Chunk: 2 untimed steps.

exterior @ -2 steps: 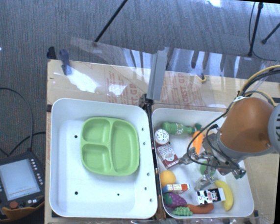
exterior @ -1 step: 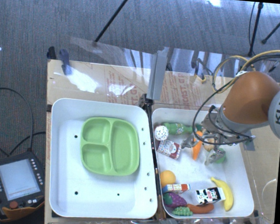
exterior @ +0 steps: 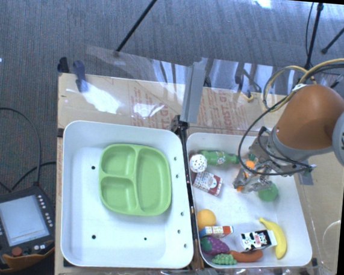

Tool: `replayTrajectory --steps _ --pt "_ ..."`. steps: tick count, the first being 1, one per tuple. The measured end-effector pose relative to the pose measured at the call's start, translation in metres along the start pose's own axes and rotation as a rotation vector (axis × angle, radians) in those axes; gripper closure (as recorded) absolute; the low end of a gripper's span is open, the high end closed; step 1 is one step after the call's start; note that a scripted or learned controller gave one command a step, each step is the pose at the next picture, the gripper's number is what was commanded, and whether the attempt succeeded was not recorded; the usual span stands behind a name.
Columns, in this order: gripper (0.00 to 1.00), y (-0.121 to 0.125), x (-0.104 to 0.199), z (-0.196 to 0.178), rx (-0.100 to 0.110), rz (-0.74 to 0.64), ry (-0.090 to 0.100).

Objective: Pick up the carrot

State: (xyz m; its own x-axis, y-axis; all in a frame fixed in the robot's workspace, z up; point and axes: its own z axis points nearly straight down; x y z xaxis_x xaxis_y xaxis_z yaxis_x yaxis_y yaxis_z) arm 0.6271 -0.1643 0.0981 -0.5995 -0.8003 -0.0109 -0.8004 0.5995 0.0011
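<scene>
Carrot (exterior: 246, 256) near right bin's (exterior: 302, 204) front edge — claw (exterior: 247, 182) well apart, grip unclear, carpeted floor (exterior: 50, 19).

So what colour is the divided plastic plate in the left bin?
Light green: the three-compartment plate, clearest in the camera view.

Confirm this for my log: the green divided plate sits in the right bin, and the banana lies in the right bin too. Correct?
Not quite. The camera view shows the green divided plate in the left bin, not the right one. The banana does lie in the right bin.
</scene>
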Motion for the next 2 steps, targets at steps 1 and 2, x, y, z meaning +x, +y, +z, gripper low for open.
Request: replayTrajectory --steps 1,2 --pt "1.00 0.047 -0.054 -0.092 0.010 0.049 0.000" --pt "1.00 0.115 0.045 -0.179 0.008 0.069 0.007"
